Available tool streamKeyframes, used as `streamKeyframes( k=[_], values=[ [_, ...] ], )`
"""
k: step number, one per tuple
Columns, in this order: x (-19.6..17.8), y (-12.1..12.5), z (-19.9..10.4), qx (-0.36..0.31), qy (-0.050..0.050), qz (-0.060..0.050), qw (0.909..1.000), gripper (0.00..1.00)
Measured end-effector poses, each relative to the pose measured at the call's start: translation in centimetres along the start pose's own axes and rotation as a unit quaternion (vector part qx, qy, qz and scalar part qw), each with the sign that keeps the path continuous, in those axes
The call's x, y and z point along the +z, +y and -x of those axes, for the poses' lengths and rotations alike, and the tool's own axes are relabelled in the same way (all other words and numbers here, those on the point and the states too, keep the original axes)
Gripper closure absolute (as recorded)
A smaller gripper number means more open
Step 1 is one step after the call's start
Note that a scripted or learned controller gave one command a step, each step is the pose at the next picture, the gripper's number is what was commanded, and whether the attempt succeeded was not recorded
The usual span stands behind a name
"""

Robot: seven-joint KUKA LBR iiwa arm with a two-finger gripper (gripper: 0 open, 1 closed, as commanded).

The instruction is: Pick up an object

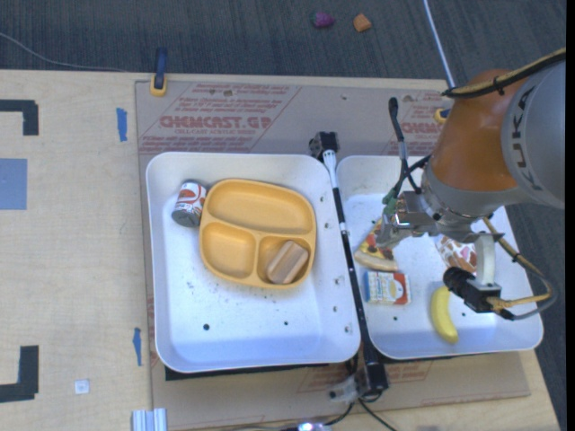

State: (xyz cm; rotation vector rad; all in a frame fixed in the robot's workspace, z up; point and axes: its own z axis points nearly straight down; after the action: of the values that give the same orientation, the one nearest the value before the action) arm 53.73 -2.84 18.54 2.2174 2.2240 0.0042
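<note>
Bench: cardboard sheet (225, 106) printed "CHEMCAST GP", bearing two white bins. Left bin (180, 321): yellow divided tray (247, 214) with bread piece (287, 261); crushed can (189, 203). Right bin (512, 330): banana (442, 313), carton (386, 286), pizza slice (377, 259). Gripper (388, 232) low over pizza slice; grip state cannot be told. Step: descent to grasp, judged. Next: closing squarely, lifting

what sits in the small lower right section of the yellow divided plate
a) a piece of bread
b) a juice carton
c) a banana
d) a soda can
a: a tan piece of bread lies in the lower right section of the yellow plate, while the banana is in the right bin and the can lies beside the plate, outside it.
</note>
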Motion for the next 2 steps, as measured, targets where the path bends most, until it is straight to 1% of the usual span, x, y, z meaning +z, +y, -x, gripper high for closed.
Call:
streamKeyframes(
  k=[1, 2],
  values=[
    [0.1, -0.1, 0.1, 0.001, -0.001, -0.001, 1.0000, 0.00],
    [2.4, -4.8, 7.6, 0.002, -0.001, -0.002, 1.0000, 0.00]
  ],
)
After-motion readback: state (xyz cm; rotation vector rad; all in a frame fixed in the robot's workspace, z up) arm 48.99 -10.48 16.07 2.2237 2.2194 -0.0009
